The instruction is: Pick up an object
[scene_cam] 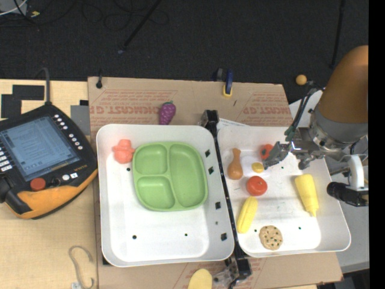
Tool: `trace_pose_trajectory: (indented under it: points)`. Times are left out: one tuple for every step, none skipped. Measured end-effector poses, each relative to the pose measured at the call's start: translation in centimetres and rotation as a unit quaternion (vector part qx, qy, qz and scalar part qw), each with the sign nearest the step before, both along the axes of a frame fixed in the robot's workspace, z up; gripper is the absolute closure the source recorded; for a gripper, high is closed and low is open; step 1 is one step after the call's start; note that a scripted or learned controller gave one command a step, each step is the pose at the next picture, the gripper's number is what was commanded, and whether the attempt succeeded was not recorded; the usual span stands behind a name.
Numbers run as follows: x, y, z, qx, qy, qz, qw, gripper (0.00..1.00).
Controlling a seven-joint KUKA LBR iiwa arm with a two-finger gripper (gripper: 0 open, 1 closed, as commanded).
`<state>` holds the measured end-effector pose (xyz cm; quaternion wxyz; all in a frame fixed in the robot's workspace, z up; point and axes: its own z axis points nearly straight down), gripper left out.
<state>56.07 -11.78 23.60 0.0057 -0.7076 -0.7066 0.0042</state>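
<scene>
Far to the left of your gripper [274, 155], a grey-screened teach pendant in an orange-and-black casing [39, 155] rests on the bench, well apart from the work. Nearer in, the left-hand shallow white plastic bin [120, 233] holds a small pink toy figure [122, 151] and a lime-green three-compartment plastic tray [168, 176], while a purple toy grape cluster [167, 111] lies on the cardboard behind it. In the right-hand shallow white plastic bin [337, 239] your candidates are scattered loosely, likely so that each can be reached alone: a tan toy drumstick [235, 164] to the gripper's left, a small yellow piece [257, 167] and a red piece [266, 151] just beside its tip, a round red toy tomato [257, 186] in front of it, a yellow toy corn cob [246, 215] and a chocolate-chip toy cookie [271, 237] nearer the camera, and a second yellow corn cob [307, 193] towards the arm. The dark fingers hang low over the bin's back half; how far they are parted cannot be told, and nothing is seen held between them. You would judge the pick as not yet made.
</scene>
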Motion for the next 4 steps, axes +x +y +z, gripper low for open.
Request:
trace_pose_trajectory:
  points:
    - [0.2, 0.0, 0.6, -0.0009, -0.006, 0.001, 1.0, 0.0]
    - [0.0, -0.2, -3.8, -0.0004, -0.004, 0.001, 1.0, 0.0]
    - [0.1, -0.8, -8.5, -0.0003, -0.003, 0.001, 1.0, 0.0]
    - [-0.4, -1.5, -13.7, -0.0002, -0.004, 0.001, 1.0, 0.0]
